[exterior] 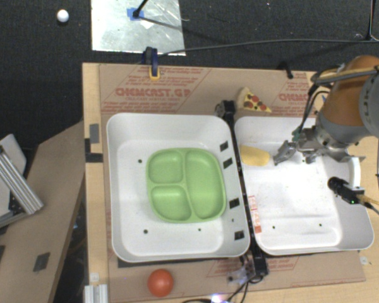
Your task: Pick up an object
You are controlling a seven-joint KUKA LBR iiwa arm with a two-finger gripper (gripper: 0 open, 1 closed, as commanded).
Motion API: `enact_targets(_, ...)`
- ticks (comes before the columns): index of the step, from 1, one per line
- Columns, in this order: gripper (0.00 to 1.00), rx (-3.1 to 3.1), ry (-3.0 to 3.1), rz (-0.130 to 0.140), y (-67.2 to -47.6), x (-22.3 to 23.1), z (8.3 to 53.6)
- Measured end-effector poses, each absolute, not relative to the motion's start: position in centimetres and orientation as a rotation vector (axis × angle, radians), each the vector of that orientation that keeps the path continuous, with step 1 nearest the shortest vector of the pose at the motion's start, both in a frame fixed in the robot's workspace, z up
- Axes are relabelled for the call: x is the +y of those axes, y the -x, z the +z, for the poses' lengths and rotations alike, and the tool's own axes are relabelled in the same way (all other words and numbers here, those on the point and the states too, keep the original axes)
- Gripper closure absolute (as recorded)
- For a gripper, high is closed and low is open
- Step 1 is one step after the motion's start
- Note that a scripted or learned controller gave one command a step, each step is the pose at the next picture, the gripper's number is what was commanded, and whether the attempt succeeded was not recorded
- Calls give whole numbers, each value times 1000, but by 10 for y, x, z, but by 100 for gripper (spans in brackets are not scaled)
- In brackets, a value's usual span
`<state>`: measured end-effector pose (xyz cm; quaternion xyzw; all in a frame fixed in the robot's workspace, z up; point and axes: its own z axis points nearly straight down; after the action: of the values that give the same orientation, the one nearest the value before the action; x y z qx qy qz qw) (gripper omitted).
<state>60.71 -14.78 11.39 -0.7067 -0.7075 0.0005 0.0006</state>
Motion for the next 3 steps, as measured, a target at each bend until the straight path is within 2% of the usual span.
enact_targets(1, 100, -2226, 2223, -4, -609, -148, 128)
enact_targets(2, 100, -2229, 2221, -5, -605, -146, 173)
enact_targets(3, 100, -2230, 2222, -6, -603, -150, 237)
